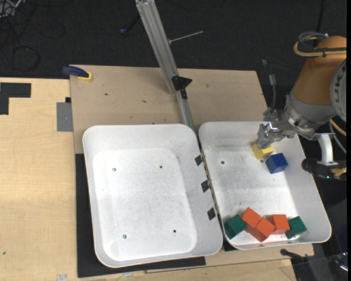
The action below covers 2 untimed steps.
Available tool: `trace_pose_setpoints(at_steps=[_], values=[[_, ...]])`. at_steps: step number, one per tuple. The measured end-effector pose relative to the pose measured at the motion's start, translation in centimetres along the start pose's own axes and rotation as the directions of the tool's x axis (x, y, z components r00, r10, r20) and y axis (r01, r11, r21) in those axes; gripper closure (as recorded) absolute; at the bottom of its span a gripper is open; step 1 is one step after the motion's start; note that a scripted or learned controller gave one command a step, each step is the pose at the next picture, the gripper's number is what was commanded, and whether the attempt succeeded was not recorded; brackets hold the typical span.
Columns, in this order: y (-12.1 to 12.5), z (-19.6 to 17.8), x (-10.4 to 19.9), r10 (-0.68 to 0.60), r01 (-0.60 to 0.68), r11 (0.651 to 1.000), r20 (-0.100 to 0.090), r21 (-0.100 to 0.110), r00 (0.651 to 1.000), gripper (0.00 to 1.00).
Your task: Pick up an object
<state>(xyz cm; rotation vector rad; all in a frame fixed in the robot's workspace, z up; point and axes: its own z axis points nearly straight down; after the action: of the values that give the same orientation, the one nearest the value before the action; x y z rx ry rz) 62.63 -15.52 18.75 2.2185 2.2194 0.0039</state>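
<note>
My gripper (265, 139) hangs over the far part of the right bin (240, 180), reaching in from the right. A small yellow block (261, 151) lies right below its tip, touching it or nearly so. I cannot see whether the block is gripped. A blue block (276, 163) sits just to the right of the yellow one, on the bin floor. At the bin's near end lies a cluster of blocks: a green one (236, 225), orange ones (259, 227) and another green one (295, 226).
The left bin (105, 157) stands beside the right one, with black clips (204, 185) along the shared rim. A slanted metal rail (164, 51) runs from the back down to the bins. The bench edge lies behind.
</note>
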Motion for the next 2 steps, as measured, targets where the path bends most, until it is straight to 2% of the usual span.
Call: trace_pose_setpoints(at_steps=[1,2], values=[[0.31,-6.41,-0.16,0.000,0.000,1.000,0.001,-0.002,1.000,1.00],[0.33,-6.06,-0.15,-0.003,0.003,1.000,0.000,0.005,1.000,1.00]])
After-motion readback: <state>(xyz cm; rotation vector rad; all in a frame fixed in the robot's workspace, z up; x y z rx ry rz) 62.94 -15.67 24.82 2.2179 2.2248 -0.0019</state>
